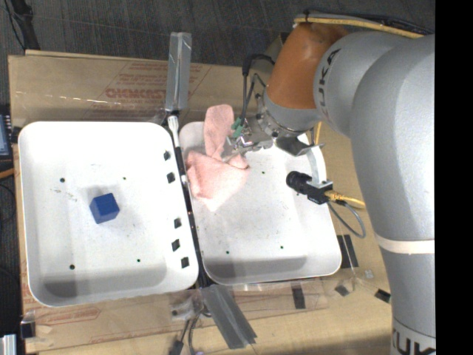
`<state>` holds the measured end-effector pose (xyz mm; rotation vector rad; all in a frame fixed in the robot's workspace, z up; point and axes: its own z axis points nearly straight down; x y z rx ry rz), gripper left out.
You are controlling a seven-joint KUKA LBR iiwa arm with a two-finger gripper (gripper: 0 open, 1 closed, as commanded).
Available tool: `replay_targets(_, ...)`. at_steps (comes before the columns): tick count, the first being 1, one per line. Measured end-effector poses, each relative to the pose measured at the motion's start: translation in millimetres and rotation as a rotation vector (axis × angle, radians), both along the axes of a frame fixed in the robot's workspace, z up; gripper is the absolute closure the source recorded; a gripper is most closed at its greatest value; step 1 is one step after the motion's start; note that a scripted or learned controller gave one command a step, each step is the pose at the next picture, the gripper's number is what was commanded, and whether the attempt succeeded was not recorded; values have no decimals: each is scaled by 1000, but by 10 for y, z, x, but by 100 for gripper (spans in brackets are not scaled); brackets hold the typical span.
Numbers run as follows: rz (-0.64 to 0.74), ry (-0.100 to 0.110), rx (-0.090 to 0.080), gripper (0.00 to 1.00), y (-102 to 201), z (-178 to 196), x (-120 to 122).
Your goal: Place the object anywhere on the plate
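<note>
Grasp step: gripper sits low on the pink cloth in the right bin, grip state unclear from here; next needs a confirmed hold and lift.

The left bin lies mostly open; a blue cube sits at about eight o'clock from its centre. In the right bin, a pink cloth crowds the ten o'clock corner, the arm looms from one to three o'clock, and the six o'clock floor stays clear.
</note>
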<state>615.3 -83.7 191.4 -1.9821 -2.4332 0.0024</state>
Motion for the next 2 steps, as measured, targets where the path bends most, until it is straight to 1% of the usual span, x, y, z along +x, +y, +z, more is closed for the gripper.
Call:
replay_targets(1, 8, -1, -1, 100, 6, 399, 2)
replay_targets(2, 412, 1, 0, 100, 389, 391, -134)
